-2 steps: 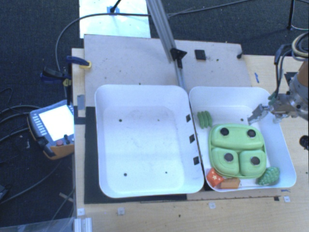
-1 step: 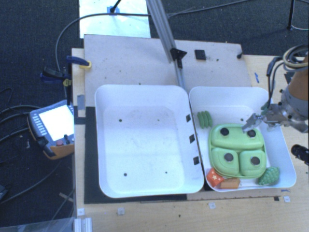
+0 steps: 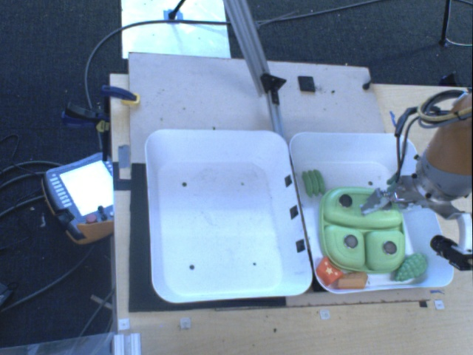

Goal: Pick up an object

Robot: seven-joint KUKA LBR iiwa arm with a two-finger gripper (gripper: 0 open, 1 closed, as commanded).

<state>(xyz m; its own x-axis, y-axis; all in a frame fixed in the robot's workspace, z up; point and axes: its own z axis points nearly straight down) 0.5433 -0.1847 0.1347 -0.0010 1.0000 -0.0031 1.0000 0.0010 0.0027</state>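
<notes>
- The pincer (image 3: pixel 375 203) hangs low over the right bin (image 3: pixel 347 148), its tips just above the upper lobe of a green tray (image 3: pixel 362 239).
- I cannot tell how the pincer is set; the tips are too small and blurred.
- The green tray lies right beneath and below the pincer.
- A small green ridged piece (image 3: pixel 313 182) sits to its left.
- A red piece (image 3: pixel 328 271) and an orange piece (image 3: pixel 353 279) lie below-left, by the tray's lower edge.
- A bumpy green piece (image 3: pixel 412 268) lies below-right.
- The left bin (image 3: pixel 166 272) is well off to the left.

Pale wooden bench (image 3: pixel 222 95) under two bins.
Bearing a shallow white left bin (image 3: pixel 214 291) and shallow white right bin (image 3: pixel 347 150) side by side, rims touching.
</notes>
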